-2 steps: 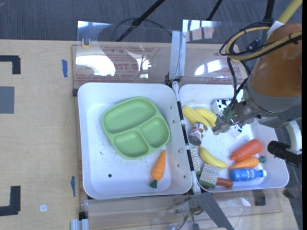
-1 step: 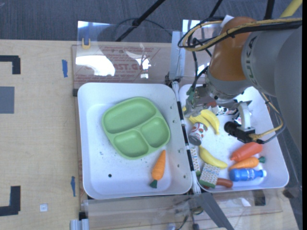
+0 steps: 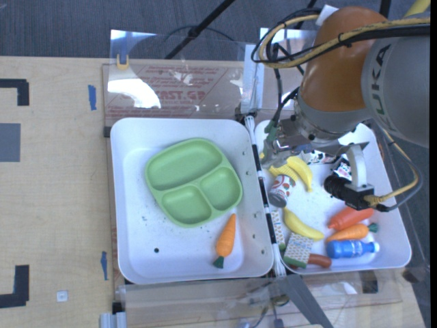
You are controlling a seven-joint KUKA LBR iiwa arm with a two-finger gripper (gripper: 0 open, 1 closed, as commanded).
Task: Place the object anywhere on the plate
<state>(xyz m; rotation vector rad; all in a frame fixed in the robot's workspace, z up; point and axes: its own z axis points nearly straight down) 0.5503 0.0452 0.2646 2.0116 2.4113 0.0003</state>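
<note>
**Beside the plate [image 3: 181, 166], not on it — one carrot [image 3: 227, 236]**

On the wooden desk [image 3: 48, 183], the left bin [image 3: 130, 238] carries the green three-part plate near its middle. The carrot lies on the bin floor just off the plate's lower right rim, green end toward the near edge. Over the upper left corner of the right bin [image 3: 399, 241] hangs the gripper [image 3: 276, 144] — whether it is open or closed, or grips anything, cannot be told. Just beside it lies a banana [image 3: 299, 171], with a second banana [image 3: 302, 225], two orange carrots [image 3: 349, 219] and a blue bottle [image 3: 349, 249] lower down.
</note>
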